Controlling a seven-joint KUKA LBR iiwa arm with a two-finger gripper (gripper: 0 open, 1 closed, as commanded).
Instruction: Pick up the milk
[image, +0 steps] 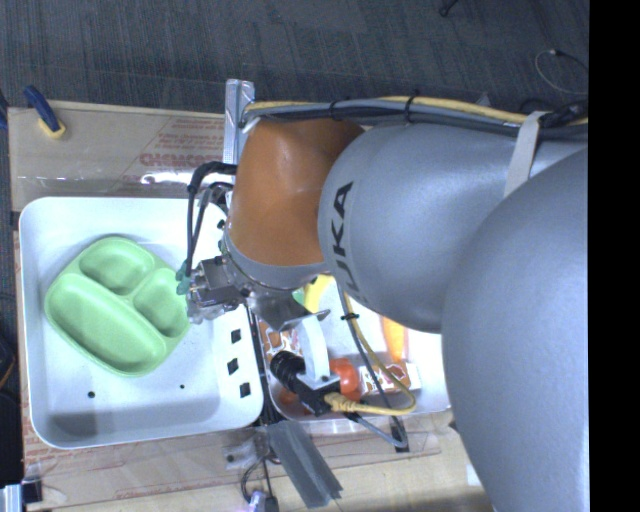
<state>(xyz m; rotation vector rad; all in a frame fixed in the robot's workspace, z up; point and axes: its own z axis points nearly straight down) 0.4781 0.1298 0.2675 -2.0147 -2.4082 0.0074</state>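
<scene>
Grey-and-orange arm (400, 230) hangs low over the right bin (432, 352), apparently at the grasping step. The milk is probably among the clutter beneath the wrist. I cannot tell which item it is, nor whether the jaws are open or closed. The next move calls for a sure grip, then a straight lift.

The milk (388, 377) is hard to pick out with certainty: the likeliest match is a small pale carton with reddish-brown print, lying in the right bin (300, 418) close to its near edge. Only part of one face shows, since the grey arm (450, 230) covers the rest, so whether it stands upright or lies flat cannot be told.
</scene>
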